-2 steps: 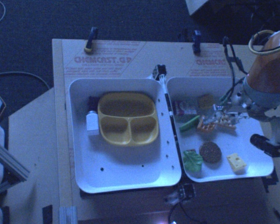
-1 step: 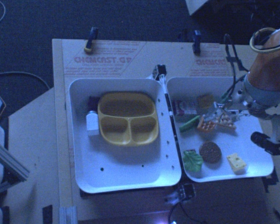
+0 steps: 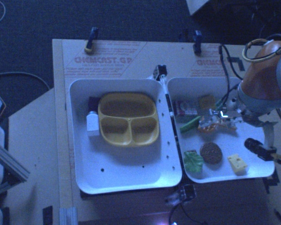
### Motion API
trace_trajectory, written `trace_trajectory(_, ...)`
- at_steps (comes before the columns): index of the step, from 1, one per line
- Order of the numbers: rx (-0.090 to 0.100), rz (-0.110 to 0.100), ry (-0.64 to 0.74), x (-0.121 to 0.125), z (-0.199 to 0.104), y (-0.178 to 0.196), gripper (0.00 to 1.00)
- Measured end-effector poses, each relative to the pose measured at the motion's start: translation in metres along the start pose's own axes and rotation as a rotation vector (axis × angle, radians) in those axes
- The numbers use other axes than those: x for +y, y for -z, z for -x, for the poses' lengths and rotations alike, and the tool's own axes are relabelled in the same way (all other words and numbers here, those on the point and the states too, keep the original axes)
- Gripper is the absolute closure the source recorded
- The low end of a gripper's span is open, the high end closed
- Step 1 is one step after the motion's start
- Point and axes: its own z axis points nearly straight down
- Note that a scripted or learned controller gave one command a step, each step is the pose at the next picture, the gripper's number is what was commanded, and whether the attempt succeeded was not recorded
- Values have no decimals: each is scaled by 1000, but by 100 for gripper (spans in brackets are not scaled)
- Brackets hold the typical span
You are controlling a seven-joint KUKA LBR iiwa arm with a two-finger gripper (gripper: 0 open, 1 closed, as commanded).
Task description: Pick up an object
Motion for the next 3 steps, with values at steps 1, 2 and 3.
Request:
trace_trajectory(1,0,-1,0,-4,1,-43,0)
trace_trajectory(2,0,1,1,-4,0,-62,0)
trace_trajectory(3,-1,6,-1,-3,1,-50,100)
